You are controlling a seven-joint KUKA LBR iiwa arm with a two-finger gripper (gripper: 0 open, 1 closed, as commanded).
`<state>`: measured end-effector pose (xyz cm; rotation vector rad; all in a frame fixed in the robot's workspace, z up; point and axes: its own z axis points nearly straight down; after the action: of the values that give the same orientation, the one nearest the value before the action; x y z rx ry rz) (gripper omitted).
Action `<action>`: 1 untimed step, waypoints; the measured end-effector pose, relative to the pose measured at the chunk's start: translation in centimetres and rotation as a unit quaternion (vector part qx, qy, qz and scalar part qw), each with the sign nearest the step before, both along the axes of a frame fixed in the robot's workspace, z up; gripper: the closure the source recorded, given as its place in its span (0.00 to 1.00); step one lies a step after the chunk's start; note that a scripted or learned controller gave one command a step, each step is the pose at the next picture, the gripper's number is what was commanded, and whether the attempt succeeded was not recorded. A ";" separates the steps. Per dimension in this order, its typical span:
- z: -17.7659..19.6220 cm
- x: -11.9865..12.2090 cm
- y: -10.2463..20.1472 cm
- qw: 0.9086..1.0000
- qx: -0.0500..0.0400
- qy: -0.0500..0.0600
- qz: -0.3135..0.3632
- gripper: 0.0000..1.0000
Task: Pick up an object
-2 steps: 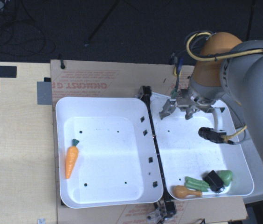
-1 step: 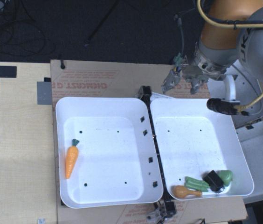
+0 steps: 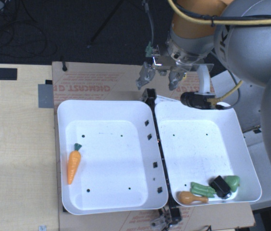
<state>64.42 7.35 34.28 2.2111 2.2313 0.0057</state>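
bins (image 3: 102,110): glossy white plastic | carrot (image 3: 73,163): smooth plastic | bench (image 3: 15,143): matt wood

Cardboard sheet (image 3: 102,83), far strip behind the bins: red printed lettering, seen upside down and mirrored from this camera; it looks like one word of capitals, roughly "CHEMCREST", though the letters cannot be made out with certainty
Cardboard sheet, near edge below the bins: more red print, partly hidden and too small to read
White bins (image 3: 104,110): no readable text, only small black dots and clips
Wooden surface (image 3: 15,143): black and grey square patches, no letters or numbers on them
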 end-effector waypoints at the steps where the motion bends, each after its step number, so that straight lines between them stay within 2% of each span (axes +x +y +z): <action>1: 17.5 0.0 -0.6 1.000 -0.001 -0.007 -0.003 0.00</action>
<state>64.39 6.73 51.81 2.2104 2.2170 0.0187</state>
